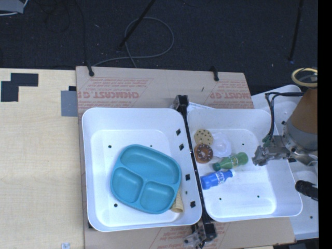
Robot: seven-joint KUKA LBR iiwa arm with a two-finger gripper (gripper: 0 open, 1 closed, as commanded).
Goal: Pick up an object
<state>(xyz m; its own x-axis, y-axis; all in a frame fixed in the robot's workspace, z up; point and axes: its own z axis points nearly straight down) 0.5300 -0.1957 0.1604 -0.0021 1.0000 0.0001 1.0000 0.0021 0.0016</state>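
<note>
end effector (261, 155) at right bin (282, 204) edge, bottles (231, 162) nearby

Two white bins sit side by side on cardboard. Left bin (98, 139) holds a blue divided plate (145, 178), with a tan item (178, 205) just past its lower right edge. Right bin (249, 201) holds a round cookie (203, 136), chocolate donut (203, 153), clear lid-like item (222, 144), green bottle (231, 162) and blue bottle (216, 179), clustered at its left. Gripper (261, 156) hovers at the bin's right side, just beside the green bottle.

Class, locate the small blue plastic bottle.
The small blue plastic bottle lies in the right white bin, just below the green bottle.
</note>
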